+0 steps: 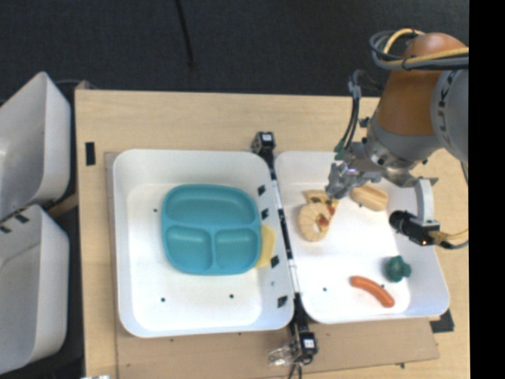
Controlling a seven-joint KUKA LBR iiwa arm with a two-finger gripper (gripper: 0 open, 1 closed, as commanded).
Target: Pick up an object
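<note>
The bench (pixel 181 121) carries 2 white bins side by side. The left bin (pixel 142 290) holds a teal divided plate (pixel 211 229), with a small yellow piece (pixel 268 245) just beside its right edge. In the right bin (pixel 418 290) the grey and orange arm (pixel 414 85) reaches down, and the gripper (pixel 341 181) stands low over the back part of this bin. I cannot tell whether it is released or clenched, and no object is seen inside it. The nearest object is a tan pastry-like toy (pixel 316 215), lying just below and left of the gripper, its long axis running roughly from back to front. A beige bread-like piece (pixel 371 197) lies just to the gripper's right. Further to the front are an orange sausage toy (pixel 372 290) and a small green toy (pixel 397 269), well apart from the gripper.
</note>
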